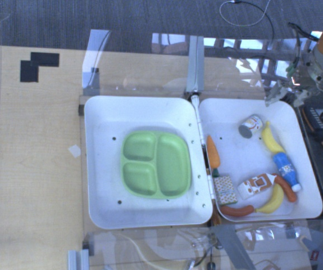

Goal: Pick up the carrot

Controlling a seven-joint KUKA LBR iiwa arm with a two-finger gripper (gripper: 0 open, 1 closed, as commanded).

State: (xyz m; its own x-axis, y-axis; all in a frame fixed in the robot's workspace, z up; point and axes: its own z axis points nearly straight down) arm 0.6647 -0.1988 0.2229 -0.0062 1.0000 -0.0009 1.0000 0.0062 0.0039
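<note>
While the carrot (213,152) lies against the right bin's (313,207) left wall at frame centre, the gripper (287,89) hangs upper right; its fingers' state I cannot tell.

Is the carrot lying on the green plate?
No, the carrot lies in the right bin against its left wall, while the green plate sits in the left bin.

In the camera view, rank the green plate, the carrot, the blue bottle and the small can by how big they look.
Largest to smallest:
green plate
blue bottle and carrot, too alike to rank
small can
</note>
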